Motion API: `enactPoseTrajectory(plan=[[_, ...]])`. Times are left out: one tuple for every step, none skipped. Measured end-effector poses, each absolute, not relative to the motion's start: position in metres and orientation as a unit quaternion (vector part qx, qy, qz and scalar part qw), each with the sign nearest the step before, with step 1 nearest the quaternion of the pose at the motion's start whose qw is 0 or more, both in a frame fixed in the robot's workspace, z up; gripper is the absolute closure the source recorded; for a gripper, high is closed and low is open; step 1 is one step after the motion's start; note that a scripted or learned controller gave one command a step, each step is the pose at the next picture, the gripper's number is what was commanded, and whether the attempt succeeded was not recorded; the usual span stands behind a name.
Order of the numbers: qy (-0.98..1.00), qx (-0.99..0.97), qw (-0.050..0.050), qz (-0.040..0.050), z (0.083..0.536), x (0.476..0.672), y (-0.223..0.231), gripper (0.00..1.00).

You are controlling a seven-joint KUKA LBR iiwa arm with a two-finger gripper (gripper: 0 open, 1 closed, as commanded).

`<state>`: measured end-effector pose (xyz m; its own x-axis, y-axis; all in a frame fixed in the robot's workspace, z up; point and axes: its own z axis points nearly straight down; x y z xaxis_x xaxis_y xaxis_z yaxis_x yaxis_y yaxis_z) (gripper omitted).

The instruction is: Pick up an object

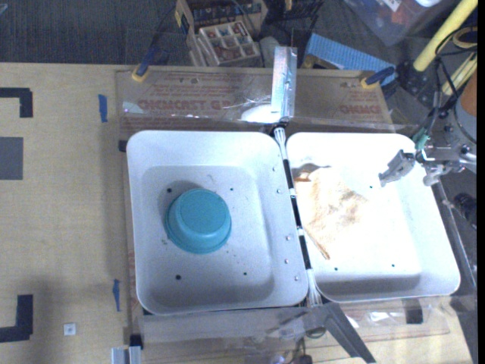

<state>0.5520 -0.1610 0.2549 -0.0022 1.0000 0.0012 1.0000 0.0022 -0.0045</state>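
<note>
Blue bowl (198, 220), seemingly upturned, in left bin (151, 154).

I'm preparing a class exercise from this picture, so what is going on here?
A robot arm reaches in from the right, its gripper hanging over the right bin, which has brownish stains on its floor. The blue bowl sits upside down in the left bin, untouched. Nothing has been picked up yet.

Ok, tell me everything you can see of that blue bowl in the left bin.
The blue bowl is round, teal-blue, plastic-looking and plain. It sits upside down, flat base up and wider rim down, on the floor of the left bin, left of centre. Nothing else touches it; the gripper is over the right bin.
</note>
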Motion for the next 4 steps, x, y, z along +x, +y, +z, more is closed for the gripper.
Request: enactPoseTrajectory(plan=[[-0.731, -0.682, 0.002, 0.0011, 0.176, 0.577, -0.132, 0.0], [-0.756, -0.655, -0.003, -0.0029, 0.089, 0.608, -0.163, 0.0], [-0.715, -0.699, 0.0, 0.0003, 0.125, 0.597, -0.136, 0.0], [-0.728, -0.685, -0.004, -0.0023, 0.09, 0.602, -0.117, 0.0]])
